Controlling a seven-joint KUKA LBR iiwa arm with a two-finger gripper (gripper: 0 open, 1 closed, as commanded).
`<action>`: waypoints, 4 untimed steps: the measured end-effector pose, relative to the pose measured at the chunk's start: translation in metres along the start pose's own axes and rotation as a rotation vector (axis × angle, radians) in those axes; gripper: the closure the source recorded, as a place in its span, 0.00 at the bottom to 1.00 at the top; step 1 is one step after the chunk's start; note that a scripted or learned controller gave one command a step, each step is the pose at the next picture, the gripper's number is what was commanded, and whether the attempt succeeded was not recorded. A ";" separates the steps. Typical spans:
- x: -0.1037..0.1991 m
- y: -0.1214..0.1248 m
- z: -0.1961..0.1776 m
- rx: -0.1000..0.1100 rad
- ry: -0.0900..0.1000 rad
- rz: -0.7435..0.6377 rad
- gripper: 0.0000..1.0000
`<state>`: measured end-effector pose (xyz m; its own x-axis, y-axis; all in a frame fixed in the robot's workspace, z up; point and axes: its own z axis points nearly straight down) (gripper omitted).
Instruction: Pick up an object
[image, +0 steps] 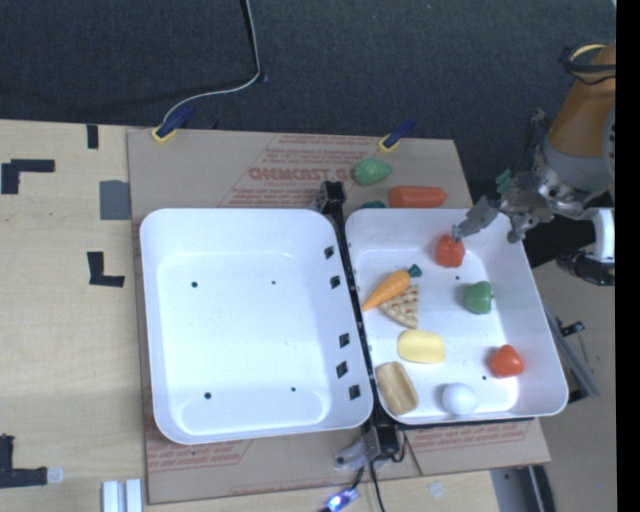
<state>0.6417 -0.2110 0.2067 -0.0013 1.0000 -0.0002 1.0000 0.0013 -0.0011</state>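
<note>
Camera view. The gripper (490, 217) hangs over the upper right rim of the right bin (535, 300), its fingers spread apart with nothing between them. The nearest candidate, a red tomato-like toy (449, 250), lies in that bin just left of and below the gripper. Farther down the right bin lie a green pepper (478, 297), a carrot (390, 288), a yellow piece (421, 347) and a white ball (459, 398). Step in hand, as judged: approach before grasp. The next move calls for centring over the red toy, descending, then closing.

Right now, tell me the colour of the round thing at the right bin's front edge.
White ball, camera view.
</note>
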 end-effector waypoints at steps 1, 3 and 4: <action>0.062 0.006 0.130 0.022 0.000 0.000 0.00; 0.103 0.018 0.127 0.037 -0.003 0.011 0.00; 0.117 0.014 0.123 0.003 -0.001 0.001 0.00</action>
<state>0.6554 -0.0937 0.0839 -0.0003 1.0000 -0.0010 1.0000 0.0003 -0.0037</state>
